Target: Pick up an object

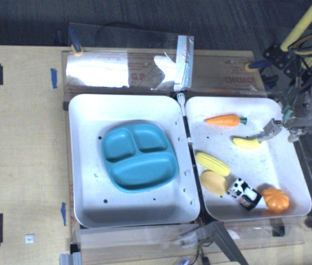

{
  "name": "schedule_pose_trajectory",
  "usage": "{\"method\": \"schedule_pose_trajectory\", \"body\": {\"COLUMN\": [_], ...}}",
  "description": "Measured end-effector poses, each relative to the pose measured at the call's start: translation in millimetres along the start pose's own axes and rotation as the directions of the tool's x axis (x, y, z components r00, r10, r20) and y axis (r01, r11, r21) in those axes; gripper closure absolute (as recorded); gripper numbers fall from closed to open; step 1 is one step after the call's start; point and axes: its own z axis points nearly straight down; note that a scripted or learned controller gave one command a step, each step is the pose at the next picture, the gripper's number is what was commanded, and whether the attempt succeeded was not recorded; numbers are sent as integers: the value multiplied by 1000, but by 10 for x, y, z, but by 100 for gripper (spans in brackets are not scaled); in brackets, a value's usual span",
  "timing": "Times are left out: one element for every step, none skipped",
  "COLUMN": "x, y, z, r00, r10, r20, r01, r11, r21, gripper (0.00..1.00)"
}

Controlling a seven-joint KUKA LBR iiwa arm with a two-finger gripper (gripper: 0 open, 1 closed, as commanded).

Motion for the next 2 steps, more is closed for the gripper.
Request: {"method": "schedule_pose_trajectory", "body": {"x": [-94, -133], "y": [196, 944], "z": [1071, 1154], "r00": [1000, 1000], "r10": [-11, 12], "r20": [-6, -18], "r01": [11, -12], "r11": [1000, 1000], "r21": [10, -2], "gripper": [0, 0]}}
